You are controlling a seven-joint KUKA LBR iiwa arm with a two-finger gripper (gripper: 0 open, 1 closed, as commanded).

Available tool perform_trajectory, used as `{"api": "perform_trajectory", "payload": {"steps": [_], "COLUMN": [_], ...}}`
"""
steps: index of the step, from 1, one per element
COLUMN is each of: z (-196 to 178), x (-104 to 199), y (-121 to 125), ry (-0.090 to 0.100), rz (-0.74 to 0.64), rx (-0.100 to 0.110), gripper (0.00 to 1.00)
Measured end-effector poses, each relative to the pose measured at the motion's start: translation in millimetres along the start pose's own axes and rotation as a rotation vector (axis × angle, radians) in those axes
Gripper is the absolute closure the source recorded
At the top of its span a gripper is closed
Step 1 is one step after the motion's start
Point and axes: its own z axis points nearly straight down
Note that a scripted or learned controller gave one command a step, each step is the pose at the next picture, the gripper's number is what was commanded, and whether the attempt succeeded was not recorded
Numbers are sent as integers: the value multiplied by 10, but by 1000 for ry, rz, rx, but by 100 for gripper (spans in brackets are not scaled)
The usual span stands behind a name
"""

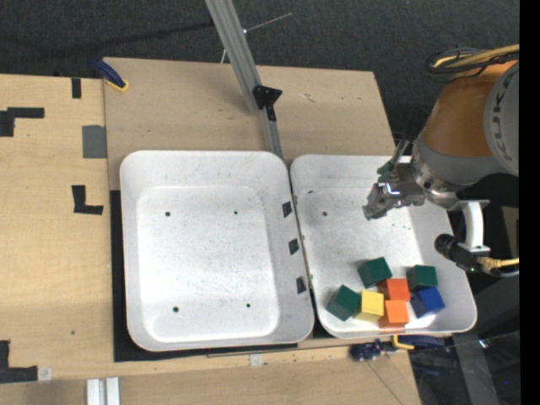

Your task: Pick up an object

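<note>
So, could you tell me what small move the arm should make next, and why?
Probably shift the tool toward the near corner of the right bin and then lower it. It hangs over bare floor, while the blocks sit clustered closer to the camera, so nothing lies beneath it to pick.

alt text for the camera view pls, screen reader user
The gripper hangs over the right bin, above a cluster of green, yellow, orange and blue blocks in its near corner. The left bin sits alongside.

A grey metal pole (pixel 239 45) slants over the wooden bench (pixel 169 99), near perhaps a blue-yellow clamp (pixel 110 73)
</note>
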Motion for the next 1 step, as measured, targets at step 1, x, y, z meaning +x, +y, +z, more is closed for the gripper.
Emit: {"api": "perform_trajectory", "payload": {"steps": [1], "z": [-28], "x": [609], "y": [-185], "ry": [0], "rz": [0], "rx": [2], "gripper": [100]}}
